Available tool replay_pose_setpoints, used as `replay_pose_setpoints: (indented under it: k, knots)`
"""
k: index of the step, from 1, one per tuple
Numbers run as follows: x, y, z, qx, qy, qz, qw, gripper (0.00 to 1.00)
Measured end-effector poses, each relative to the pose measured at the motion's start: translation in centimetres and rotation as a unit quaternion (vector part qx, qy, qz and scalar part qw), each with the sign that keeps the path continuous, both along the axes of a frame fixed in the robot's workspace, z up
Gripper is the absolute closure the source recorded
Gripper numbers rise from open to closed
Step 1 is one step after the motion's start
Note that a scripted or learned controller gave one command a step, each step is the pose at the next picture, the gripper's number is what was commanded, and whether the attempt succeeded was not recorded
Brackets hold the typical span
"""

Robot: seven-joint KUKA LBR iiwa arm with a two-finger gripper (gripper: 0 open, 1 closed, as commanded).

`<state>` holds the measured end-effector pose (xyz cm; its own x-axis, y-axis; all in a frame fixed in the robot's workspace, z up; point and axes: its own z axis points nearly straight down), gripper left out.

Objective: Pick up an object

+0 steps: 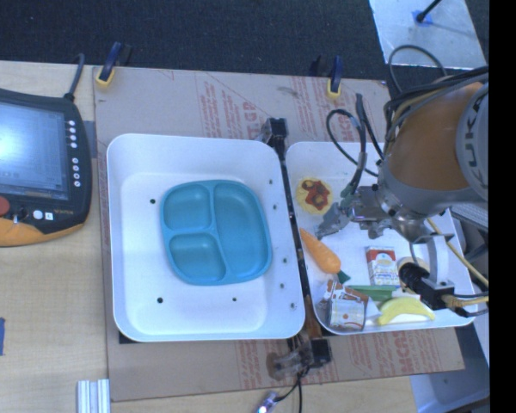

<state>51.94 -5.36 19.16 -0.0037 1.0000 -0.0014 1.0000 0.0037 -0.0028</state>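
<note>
We see the grey arm with its orange band (430, 144) reaching over the right-hand shallow white bin (303, 157), with the gripper (348, 216) hanging above the bin's middle; whether it is open or closed we cannot tell, and nothing shows between its parts.

The candidates all lie in that right bin. An orange toy carrot (320, 251) rests against the left wall, tilted. We judge it light, stiff and smooth, best taken across its thick middle, though the wall crowds one side. A round red-and-yellow toy pizza (314, 194) sits toward the far left corner; it looks flat, so hard to pinch. A yellow toy banana (405, 311) lies along the near edge, curved and likely to roll. A small white-and-red carton (381, 267) stands between, with flat sides that should grip well, and another boxed item (347, 312) fills the near left corner.

The left white bin (125, 231) carries a blue three-compartment plastic plate (216, 231). Both bins sit on a brown cardboard sheet (224, 101) clamped to the bench, beside a control pendant (30, 166).
</note>
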Motion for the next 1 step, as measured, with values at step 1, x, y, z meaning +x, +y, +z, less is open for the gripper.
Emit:
replay_pose_setpoints:
  k: [1]
  knots:
    - [-0.18,-0.47,0.01,0.0004,0.001,0.001,1.0000,0.00]
